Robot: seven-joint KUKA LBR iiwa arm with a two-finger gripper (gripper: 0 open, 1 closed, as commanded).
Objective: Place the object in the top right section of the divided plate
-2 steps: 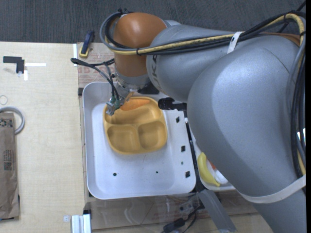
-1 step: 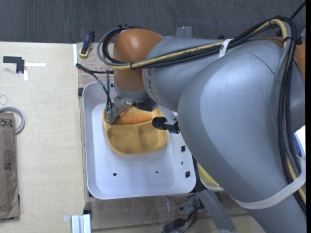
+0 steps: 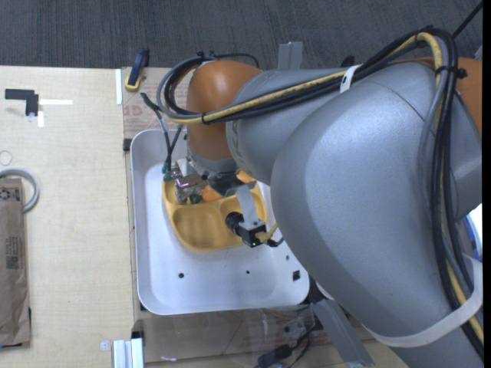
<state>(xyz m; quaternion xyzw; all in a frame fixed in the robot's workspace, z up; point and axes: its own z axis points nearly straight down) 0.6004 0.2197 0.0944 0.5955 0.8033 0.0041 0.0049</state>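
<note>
Because the arm hides much of the divided plate, the tool's state is unclear.

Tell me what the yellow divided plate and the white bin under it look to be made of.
The divided plate looks like moulded plastic: even yellow colour, rounded section walls, a soft sheen. The bin also looks like plastic, white and smooth, with rounded corners and a faint gloss, though painted metal cannot be ruled out.
</note>
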